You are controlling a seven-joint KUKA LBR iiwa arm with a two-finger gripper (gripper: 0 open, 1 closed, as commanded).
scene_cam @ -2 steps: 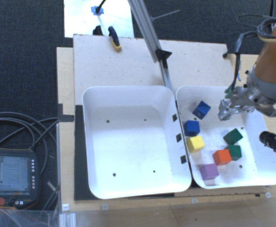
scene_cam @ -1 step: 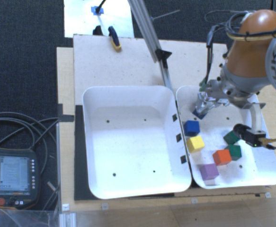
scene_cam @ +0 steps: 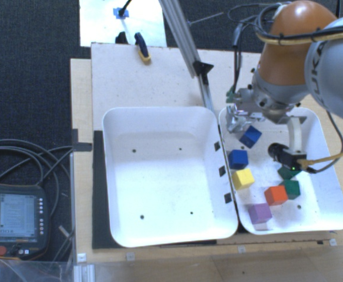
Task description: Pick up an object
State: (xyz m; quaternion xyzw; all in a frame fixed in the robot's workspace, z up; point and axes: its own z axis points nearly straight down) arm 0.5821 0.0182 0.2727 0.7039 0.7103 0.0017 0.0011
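The tilted blue cube (scene_cam: 250,136) sits in the upper left part of the right bin (scene_cam: 330,213), turned on a corner compared with its neighbours. The gripper (scene_cam: 237,124) is just above and left of it, very close — whether it touches the cube, or whether it is open or closed, I can't tell from this angle.

Below the tilted cube, along the bin's left side, a second blue cube (scene_cam: 237,158) lies flat, and a yellow cube (scene_cam: 243,178) is just under that. Lower down, near the bin's bottom edge, there is a purple cube (scene_cam: 260,212). To the right of it an orange cube (scene_cam: 275,195) and a green cube (scene_cam: 291,188) sit side by side, touching or nearly so.

The left bin (scene_cam: 115,157) adjoins the right one in the middle of the frame. A slanted metal pole (scene_cam: 180,31) runs down from the top of the frame towards the seam between the bins. At the upper left of the bench lies a yellow-handled tool (scene_cam: 142,47). In the lower left corner — off the bench — rests a control pendant (scene_cam: 15,219) with black cables (scene_cam: 24,151) looping above it.
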